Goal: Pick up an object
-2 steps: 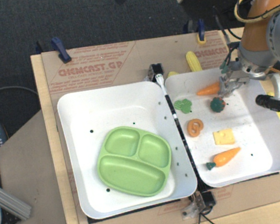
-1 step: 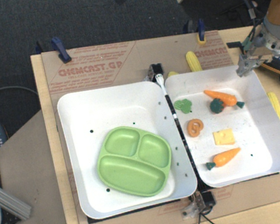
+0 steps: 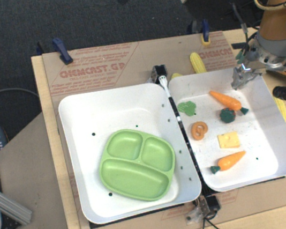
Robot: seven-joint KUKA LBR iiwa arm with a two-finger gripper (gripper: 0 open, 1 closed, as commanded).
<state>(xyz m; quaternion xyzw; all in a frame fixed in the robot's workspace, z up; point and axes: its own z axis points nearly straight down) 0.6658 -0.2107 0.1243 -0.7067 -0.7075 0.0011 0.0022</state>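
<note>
You see the metal two-finger gripper [image 3: 241, 76] at the right white bin's [image 3: 281, 164] far right corner, finger state unclear, long orange plastic carrot [image 3: 225, 100] just beside it, green divided plate [image 3: 137, 164] in the left white bin [image 3: 78, 149].

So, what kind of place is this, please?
Probably a robotics lab bench: two white bins clamped on a board, toy food such as a carrot, and a robot arm.

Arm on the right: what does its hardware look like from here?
The arm has an orange band above a grey wrist section. The gripper is small, silvery metal. Yellow cable loops sit above the band.
</note>
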